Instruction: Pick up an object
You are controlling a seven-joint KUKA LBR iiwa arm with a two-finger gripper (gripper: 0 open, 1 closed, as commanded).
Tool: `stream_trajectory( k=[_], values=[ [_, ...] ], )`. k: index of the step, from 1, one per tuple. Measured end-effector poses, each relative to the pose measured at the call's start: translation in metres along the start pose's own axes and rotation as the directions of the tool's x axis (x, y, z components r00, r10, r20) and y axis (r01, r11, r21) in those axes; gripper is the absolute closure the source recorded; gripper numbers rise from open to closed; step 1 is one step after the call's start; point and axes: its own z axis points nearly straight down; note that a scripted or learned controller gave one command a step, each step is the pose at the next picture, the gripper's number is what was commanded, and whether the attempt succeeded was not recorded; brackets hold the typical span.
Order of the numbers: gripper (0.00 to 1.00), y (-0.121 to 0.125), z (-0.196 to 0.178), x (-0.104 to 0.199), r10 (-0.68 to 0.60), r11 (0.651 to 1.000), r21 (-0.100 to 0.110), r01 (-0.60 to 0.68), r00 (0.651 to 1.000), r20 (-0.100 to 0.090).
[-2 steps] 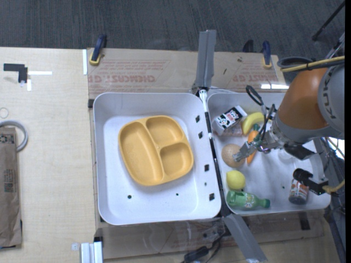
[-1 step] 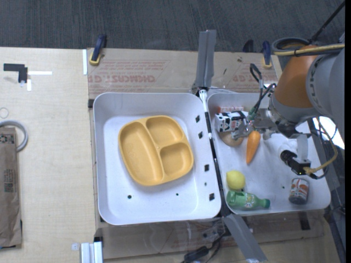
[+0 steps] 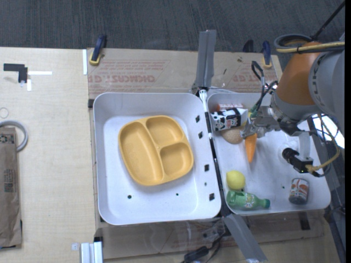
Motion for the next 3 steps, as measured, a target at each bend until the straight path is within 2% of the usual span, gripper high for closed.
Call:
stream_trajectory(
  k=[1, 2, 3],
  values=[
    [1.00, 0.000, -0.009, -0.001, -0.001, 1.000, 0.000, 0.001, 1.000, 0.001],
    [1.00, 0.046, 0.020, -0.016, -0.055, 0.998, 0.021, 0.055, 0.998, 0.000],
    [1.00, -0.005, -0.082, 0.043, -0.253, 0.967, 0.016, 0.253, 0.967, -0.005]
  ],
)
